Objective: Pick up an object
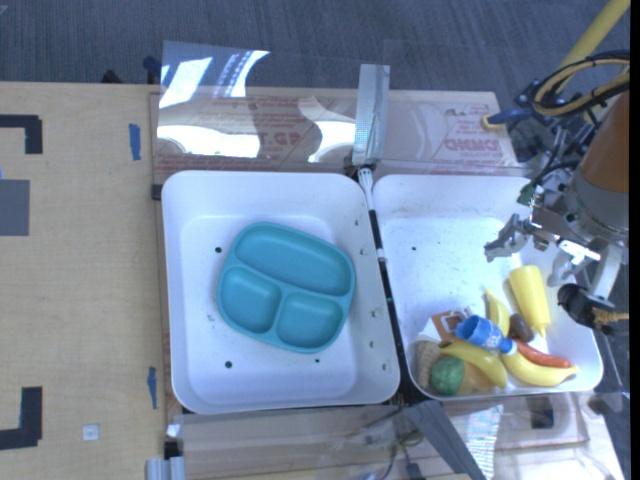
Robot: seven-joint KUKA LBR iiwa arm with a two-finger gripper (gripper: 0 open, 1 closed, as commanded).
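Hovering with spread metal fingers, the gripper [535, 245] hangs above a smooth yellow cylinder [529, 299] among plastic fruit.

Reaches in from the right edge of the bench [80, 268], over the far right part of the right bin [440, 218]. Grey arm [600, 203] with the orange band [608, 158] just above the wrist, cables looping above it. Gripper [535, 246] hangs low at the wrist's left side, above the bin's right wall, fingers [500, 243] spread apart and pointing left and down, nothing between them. Sits tilted rather than plumb.
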